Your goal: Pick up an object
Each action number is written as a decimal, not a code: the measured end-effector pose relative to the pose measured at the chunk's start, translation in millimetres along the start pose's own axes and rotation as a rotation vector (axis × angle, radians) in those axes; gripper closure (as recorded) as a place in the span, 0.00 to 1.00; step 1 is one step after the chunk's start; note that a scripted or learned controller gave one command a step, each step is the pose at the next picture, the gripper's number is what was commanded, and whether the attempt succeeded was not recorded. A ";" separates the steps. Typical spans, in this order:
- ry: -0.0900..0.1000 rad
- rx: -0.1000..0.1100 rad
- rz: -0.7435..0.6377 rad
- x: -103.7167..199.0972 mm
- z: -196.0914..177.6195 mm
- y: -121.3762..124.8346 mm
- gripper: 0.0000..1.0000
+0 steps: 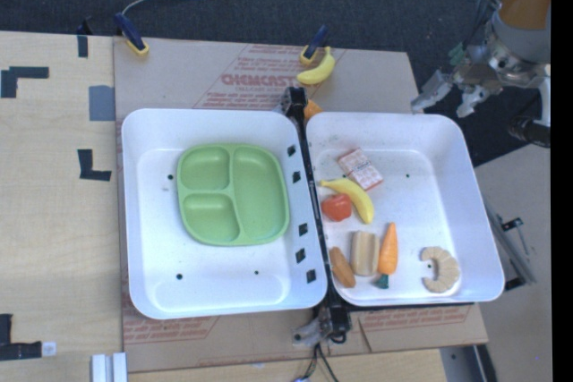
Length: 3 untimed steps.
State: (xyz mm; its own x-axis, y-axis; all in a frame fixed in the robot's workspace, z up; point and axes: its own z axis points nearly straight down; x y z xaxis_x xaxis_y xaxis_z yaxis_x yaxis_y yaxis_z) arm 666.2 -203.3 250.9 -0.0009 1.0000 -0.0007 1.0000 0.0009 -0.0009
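Two shallow white bins are sitting side by side on a cardboard-covered bench, seen from above at a slant. The left bin (pixel 148 282) is holding a green divided plate (pixel 233 194) with three compartments, lying flat toward the bin's far half.

The right bin (pixel 479 219) is holding a scatter of toy foods. A small pink and white packet (pixel 359 167) is lying toward the far side. Just near of it, a yellow banana (pixel 354 195) is curving across the bin, with a red tomato (pixel 337 208) touching its left end. Nearer still, three pieces are lying close together in a row: a brown sausage-like piece (pixel 341 267) on the left, a tan bread piece (pixel 363 251) in the middle, and an orange carrot (pixel 388 250) on the right with its green end pointing near. A pale curved pastry (pixel 440 269) is lying apart from them, toward the near right corner.

The grey arm with its orange band is reaching in from the right, and its gripper (pixel 445 98) is hovering above the far right corner of the right bin, outside its rim. Its two fingers are spread apart, with nothing between them. It is well apart from all the toy foods.

A second yellow banana-like piece (pixel 316 69) is lying on the cardboard beyond the bins, beside a blue and yellow clamp (pixel 314 43).
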 end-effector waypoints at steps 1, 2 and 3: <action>0.002 0.001 -0.001 70.7 70.9 1.9 0.00; 0.000 0.000 -0.001 112.0 67.0 -77.0 0.00; 0.000 0.001 0.001 57.2 89.2 -65.8 0.00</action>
State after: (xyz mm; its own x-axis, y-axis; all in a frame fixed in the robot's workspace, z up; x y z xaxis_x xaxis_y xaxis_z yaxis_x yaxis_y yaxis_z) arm 600.3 -146.2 161.7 0.0003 1.0000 -0.0011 1.0000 -0.0003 -0.0023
